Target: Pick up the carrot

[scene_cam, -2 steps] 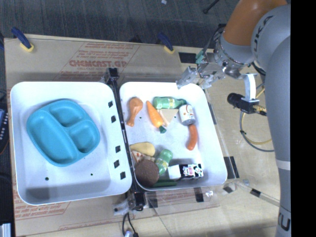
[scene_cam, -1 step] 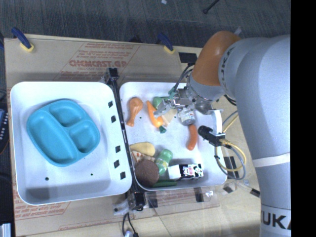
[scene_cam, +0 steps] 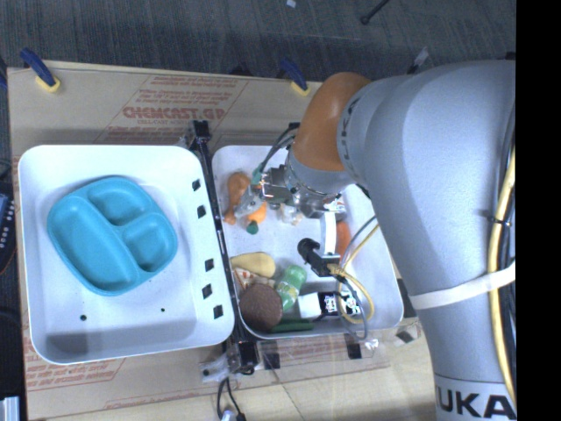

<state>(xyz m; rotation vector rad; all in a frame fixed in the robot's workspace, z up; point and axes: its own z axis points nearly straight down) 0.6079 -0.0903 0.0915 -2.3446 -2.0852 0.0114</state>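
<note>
The carrot (scene_cam: 252,214), small and orange with a green tip, lies in the upper left part of the right bin (scene_cam: 382,281). My gripper (scene_cam: 279,195) hangs low over that bin, right beside the carrot on its right and seemingly touching it. The grey wrist and the orange band (scene_cam: 326,121) cover most of the gripper from above. Nothing can be seen held by it.
An orange-brown food piece (scene_cam: 237,185) lies just above the carrot. Further forward sit a pale yellow item (scene_cam: 254,261), a green one (scene_cam: 292,277), a brown round one (scene_cam: 260,305) and a dark bottle (scene_cam: 323,305). The left bin holds a blue divided plate (scene_cam: 110,233).
</note>
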